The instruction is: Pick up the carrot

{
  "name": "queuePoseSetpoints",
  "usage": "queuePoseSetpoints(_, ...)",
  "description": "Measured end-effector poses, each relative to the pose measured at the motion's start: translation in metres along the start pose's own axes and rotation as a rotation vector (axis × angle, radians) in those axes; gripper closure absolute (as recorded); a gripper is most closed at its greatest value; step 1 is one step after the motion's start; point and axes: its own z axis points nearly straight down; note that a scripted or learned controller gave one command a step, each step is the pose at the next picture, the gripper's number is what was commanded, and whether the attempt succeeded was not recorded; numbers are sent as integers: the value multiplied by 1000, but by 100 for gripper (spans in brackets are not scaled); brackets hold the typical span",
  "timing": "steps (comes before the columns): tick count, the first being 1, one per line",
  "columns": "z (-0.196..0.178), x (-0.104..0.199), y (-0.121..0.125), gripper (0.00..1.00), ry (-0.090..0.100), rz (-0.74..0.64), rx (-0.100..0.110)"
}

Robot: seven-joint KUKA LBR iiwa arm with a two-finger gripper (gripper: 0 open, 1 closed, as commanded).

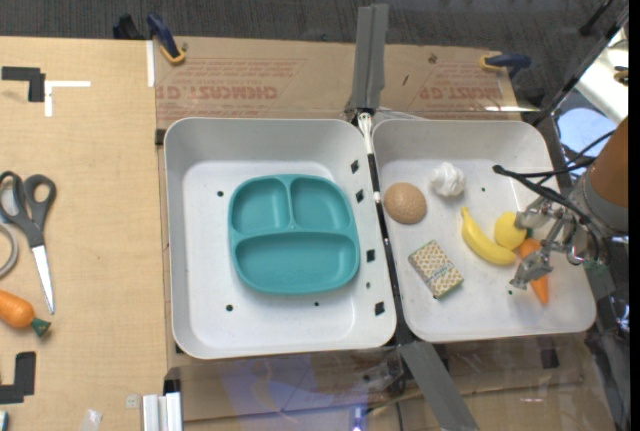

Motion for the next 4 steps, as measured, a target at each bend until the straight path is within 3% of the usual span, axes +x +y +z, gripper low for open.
queuePoseSetpoints(1,18,7,-1,0,47,168,3)
queuePoseSetpoints(2,8,6,0,100,43,165,4)
queuePoseSetpoints(3,-66,28,45,100,49,152,2)
queuePoseSetpoints(4,-104,47,74,100,50,504,13)
